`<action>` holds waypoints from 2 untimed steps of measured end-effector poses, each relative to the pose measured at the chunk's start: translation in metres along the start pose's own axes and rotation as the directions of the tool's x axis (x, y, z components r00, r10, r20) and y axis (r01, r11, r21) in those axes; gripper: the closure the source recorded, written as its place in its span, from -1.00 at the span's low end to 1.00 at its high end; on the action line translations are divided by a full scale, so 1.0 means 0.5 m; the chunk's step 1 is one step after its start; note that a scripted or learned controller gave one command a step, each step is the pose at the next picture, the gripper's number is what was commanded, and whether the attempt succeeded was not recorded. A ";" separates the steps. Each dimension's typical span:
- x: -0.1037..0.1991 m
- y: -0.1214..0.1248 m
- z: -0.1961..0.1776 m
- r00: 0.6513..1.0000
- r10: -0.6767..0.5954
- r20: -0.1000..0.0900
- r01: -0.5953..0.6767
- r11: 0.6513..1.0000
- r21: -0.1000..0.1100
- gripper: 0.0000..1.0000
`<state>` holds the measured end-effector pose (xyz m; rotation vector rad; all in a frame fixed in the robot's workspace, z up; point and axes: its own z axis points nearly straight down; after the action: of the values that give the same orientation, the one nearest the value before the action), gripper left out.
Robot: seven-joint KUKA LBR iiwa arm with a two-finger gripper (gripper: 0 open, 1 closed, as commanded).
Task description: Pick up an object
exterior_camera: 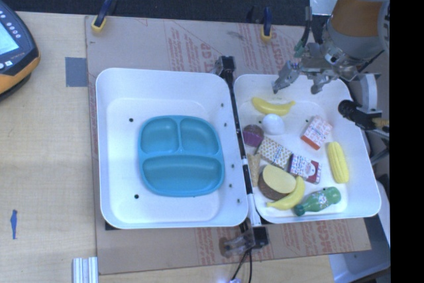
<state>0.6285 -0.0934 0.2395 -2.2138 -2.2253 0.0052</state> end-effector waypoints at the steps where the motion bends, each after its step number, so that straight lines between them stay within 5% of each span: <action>1: 0.003 -0.003 0.280 1.000 0.000 0.000 0.000 1.000 0.010 -1.00; 2: 0.001 0.058 0.297 1.000 -0.002 0.001 0.002 1.000 -0.001 -1.00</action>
<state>0.6570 -0.0927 0.0910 -2.2124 -2.2288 0.0043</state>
